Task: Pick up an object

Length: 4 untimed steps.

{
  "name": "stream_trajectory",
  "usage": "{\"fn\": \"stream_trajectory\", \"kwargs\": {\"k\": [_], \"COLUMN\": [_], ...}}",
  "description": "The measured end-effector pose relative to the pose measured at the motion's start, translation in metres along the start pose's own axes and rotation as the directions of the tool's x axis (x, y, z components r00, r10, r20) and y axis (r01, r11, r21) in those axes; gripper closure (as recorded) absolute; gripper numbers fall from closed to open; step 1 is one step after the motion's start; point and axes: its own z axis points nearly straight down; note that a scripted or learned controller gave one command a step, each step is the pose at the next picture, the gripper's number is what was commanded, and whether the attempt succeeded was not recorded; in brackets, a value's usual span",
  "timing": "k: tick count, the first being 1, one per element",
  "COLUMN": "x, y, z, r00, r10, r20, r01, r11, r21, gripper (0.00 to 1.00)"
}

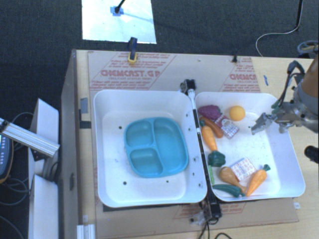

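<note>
In right bin (297, 176): fingers (262, 123) apart, empty, hovering right of orange ball (237, 113), not touching it.

Two white bins (107, 108), one blue tray (155, 147), and about ten small toy foods (219, 133) and packets.

The protective sheet (149, 71) covering the table (70, 133) carries red print reading "CHEMCAST GP" in large letters, left of the fingers (260, 123). A second, partly hidden "CHEMCAST" print (244, 77) stands just above the fingers. The smaller red lines around both are too small to read.
</note>
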Motion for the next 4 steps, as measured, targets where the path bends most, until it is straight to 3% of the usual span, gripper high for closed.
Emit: {"fn": "stream_trajectory", "kwargs": {"k": [1,2,3,4], "x": [0.031,0.008,0.074,0.073], "y": [0.069,0.128,0.135,0.136], "z": [0.106,0.127,0.153,0.141], "r00": [1.000,1.000,1.000,1.000], "r10": [-0.001,-0.002,-0.002,-0.004], "r20": [-0.001,0.001,-0.001,0.000], "r01": [0.001,0.002,0.002,0.004], "r11": [1.000,1.000,1.000,1.000], "r21": [0.002,-0.001,-0.001,-0.004], "gripper": [0.00,0.00,0.00,1.00]}}
